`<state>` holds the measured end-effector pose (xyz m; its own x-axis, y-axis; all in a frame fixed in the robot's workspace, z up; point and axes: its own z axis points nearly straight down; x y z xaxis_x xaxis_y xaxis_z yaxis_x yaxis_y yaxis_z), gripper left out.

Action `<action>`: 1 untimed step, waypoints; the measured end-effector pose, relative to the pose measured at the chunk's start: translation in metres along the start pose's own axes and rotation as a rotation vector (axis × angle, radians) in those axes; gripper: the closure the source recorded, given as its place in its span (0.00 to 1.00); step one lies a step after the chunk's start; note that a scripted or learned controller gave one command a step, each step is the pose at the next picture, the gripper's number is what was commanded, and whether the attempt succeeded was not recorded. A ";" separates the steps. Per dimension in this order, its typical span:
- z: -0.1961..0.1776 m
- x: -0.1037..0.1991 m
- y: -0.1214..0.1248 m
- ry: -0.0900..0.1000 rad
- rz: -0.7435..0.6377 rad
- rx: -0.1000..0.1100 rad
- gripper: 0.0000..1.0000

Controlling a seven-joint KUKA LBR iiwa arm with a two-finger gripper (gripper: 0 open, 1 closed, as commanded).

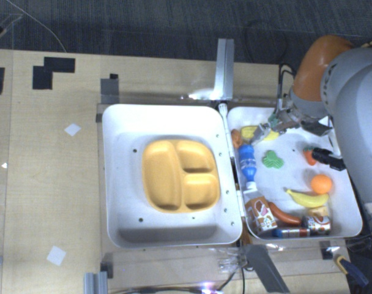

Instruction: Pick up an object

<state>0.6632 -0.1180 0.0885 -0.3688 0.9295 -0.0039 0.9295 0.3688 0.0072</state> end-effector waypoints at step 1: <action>0.001 -0.024 -0.036 -0.002 -0.052 0.001 0.00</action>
<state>0.6384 -0.1535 0.0873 -0.4168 0.9090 -0.0057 0.9090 0.4168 0.0059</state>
